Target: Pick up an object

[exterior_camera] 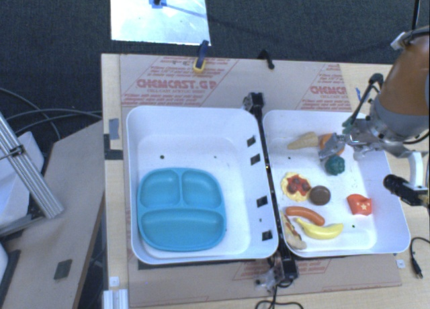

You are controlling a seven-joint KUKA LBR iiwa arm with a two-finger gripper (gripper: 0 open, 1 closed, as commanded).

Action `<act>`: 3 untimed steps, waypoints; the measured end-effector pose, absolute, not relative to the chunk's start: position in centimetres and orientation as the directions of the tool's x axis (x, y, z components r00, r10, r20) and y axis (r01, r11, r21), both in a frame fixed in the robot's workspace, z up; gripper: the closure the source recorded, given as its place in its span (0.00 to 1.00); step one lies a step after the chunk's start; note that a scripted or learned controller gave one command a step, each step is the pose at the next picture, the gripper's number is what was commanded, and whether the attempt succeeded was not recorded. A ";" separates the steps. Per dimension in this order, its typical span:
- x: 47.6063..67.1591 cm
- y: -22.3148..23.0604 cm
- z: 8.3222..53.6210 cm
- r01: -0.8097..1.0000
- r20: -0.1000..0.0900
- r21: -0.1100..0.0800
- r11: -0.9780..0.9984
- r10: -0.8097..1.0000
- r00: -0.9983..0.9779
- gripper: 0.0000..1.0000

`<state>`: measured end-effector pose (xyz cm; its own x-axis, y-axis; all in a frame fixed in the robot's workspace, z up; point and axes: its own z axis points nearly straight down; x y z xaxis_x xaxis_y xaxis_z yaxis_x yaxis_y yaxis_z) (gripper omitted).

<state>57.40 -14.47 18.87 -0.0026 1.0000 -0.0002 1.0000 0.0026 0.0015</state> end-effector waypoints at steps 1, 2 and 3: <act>51.7 -13.2 8.3 1.000 0.002 -0.003 0.000 1.000 0.000 0.00; 48.6 -8.6 8.4 1.000 0.001 0.000 0.005 1.000 -0.005 0.00; 48.8 -9.0 9.6 1.000 -0.002 0.007 0.002 1.000 -0.002 1.00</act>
<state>48.84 -8.97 9.56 -0.0020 1.0000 -0.0024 1.0000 0.0020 0.0066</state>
